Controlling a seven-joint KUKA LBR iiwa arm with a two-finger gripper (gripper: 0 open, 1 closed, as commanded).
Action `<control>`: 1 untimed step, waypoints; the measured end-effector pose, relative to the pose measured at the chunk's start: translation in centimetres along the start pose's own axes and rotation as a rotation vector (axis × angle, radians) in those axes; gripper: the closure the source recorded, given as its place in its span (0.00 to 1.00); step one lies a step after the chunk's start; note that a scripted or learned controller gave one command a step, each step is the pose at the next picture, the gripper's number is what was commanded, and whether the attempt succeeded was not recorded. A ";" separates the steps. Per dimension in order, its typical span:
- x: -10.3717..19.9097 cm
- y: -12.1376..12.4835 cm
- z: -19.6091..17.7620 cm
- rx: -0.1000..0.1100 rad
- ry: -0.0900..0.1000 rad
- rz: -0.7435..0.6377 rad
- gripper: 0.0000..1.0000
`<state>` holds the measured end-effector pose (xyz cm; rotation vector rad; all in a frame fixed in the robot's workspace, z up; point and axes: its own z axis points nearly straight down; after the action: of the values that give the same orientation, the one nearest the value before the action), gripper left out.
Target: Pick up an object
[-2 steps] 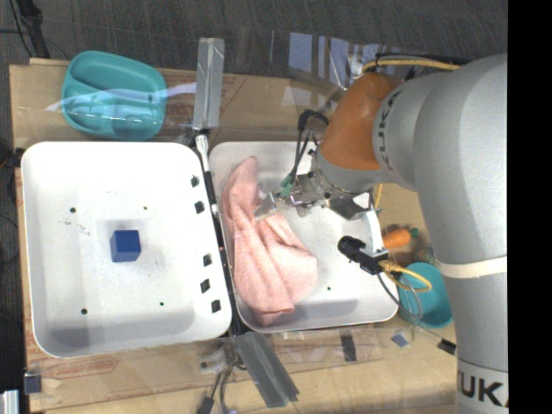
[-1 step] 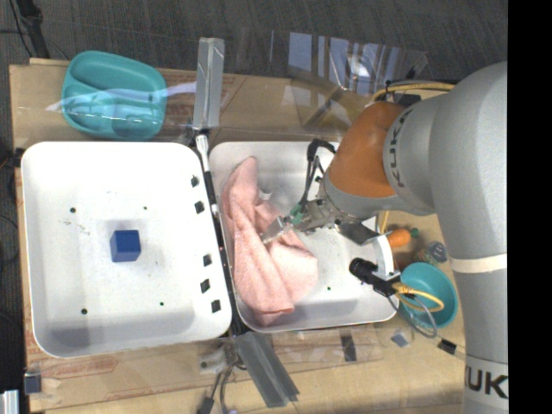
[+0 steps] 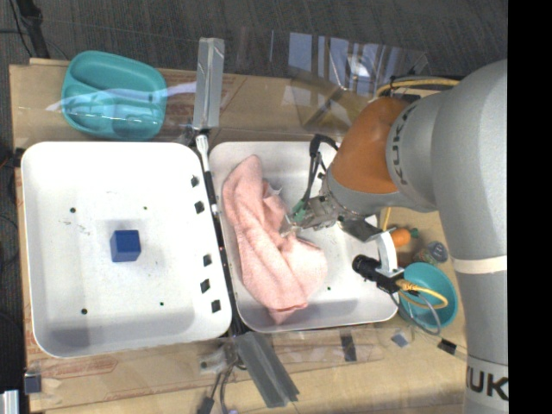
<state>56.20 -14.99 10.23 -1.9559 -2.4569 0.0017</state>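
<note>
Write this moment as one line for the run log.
arm: over right bin | gripper: at pink towel | grasp: unclear | blue cube: left bin

Dark carpet floor (image 3: 129,11), wooden bench (image 3: 259,89), even light

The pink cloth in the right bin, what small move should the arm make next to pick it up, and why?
Probably a short push straight down into the pink cloth. The gripper sits at the cloth's right edge in the right bin, and the view does not show fabric caught in it. The blue cube lies far off in the left bin, so the cloth is the nearer target.
</note>
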 end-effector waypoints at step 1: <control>0.0 0.0 0.0 0.000 -0.001 0.000 0.00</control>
<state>56.20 -15.00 10.23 -1.9559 -2.4575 0.0020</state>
